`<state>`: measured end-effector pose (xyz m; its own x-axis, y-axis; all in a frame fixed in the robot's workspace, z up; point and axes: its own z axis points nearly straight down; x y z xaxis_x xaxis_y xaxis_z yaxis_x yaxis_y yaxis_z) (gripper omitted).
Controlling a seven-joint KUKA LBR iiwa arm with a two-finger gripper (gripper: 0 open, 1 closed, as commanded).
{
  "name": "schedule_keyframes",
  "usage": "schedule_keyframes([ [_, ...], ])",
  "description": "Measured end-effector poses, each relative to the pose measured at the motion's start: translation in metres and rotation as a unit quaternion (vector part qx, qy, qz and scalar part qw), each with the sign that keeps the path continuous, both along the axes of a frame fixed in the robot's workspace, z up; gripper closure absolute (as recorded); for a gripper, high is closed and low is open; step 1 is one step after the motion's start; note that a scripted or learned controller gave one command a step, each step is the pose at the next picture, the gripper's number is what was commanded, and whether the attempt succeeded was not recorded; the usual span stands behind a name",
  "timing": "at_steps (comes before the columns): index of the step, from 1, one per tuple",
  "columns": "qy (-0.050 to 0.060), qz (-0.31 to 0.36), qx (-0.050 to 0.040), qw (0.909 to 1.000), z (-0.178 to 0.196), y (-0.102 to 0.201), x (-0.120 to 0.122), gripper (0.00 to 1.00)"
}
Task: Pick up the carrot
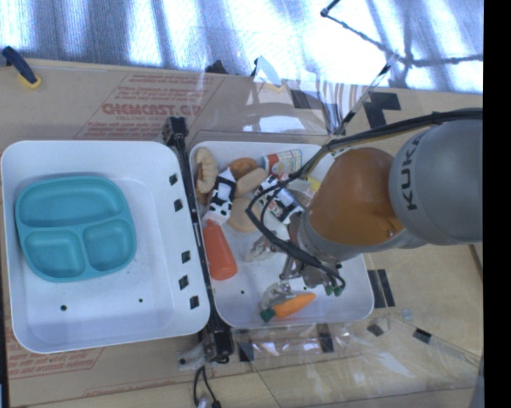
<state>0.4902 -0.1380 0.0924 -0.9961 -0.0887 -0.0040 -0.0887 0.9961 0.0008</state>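
The carrot (291, 305) lies near the front edge of the right bin (357, 306), orange with a green tip pointing left. The end effector (282, 289) hangs right above it — just over the carrot's left end, though whether it touches, or how its grip is set, I cannot tell. The arm (383, 198) covers much of that bin. Also inside: an orange cylinder (219, 250) by the left wall and a bottle (281, 161) at the back. The left bin (153, 313) holds a teal tray (74, 226) — three compartments.
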Motion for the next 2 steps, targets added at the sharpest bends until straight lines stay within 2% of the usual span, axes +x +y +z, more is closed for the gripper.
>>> schedule_keyframes([
  [1, 0.000, -0.020, -0.0019, 0.9998, 0.001, -0.073, 0.038, 0.00],
  [2, -0.006, -0.010, -0.0042, 0.9999, 0.124, -0.073, 0.025, 0.00],
])
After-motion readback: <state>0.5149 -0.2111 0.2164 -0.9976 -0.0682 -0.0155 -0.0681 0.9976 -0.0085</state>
